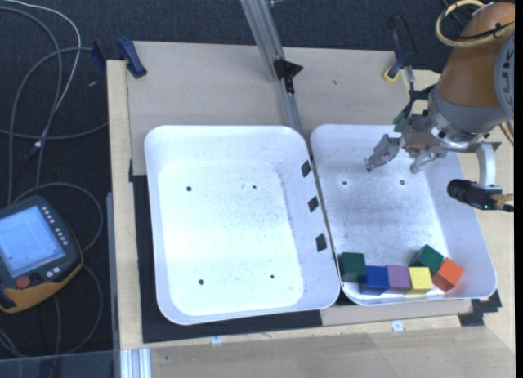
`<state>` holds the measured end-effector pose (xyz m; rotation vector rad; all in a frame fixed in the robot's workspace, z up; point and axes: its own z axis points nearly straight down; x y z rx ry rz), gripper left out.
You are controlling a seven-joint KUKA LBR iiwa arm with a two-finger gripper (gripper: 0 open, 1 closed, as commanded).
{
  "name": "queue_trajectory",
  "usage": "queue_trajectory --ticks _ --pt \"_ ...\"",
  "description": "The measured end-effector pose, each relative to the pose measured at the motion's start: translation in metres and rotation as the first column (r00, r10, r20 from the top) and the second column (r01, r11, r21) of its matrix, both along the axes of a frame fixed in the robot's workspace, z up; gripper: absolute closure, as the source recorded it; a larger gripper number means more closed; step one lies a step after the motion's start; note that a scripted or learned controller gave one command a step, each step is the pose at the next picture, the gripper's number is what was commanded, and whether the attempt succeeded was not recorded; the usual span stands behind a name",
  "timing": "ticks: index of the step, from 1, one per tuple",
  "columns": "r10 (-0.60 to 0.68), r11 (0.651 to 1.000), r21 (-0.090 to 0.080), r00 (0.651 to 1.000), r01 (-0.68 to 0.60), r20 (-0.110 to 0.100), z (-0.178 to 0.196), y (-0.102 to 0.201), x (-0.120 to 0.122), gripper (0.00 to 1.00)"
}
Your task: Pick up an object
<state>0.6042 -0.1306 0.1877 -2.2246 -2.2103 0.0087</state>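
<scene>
Several small blocks lie in a row along the near edge of the right bin: a dark green block, a blue block, a purple block, a yellow block, an orange block and another green block behind them. My gripper hangs over the far part of the right bin, well away from the blocks. Its two fingers are spread apart with nothing between them.
The left bin sits beside the right one. A slanted metal rail runs down to the gap between the bins. A teach pendant lies at far left, off the bench. Blue clamps grip the bench's far edge.
</scene>
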Motion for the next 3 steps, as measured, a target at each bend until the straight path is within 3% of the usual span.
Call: queue_trajectory --ticks 1,2,3 --pt "0.016 1.000 0.005 1.000 -0.016 0.009 0.022 0.090 0.000 0.00" --pt "-0.002 1.000 -0.003 1.000 0.002 0.004 -0.007 -0.029 -0.039 0.00" --pt "0.015 1.000 0.003 1.000 -0.015 0.014 0.035 0.048 -0.029 0.00"
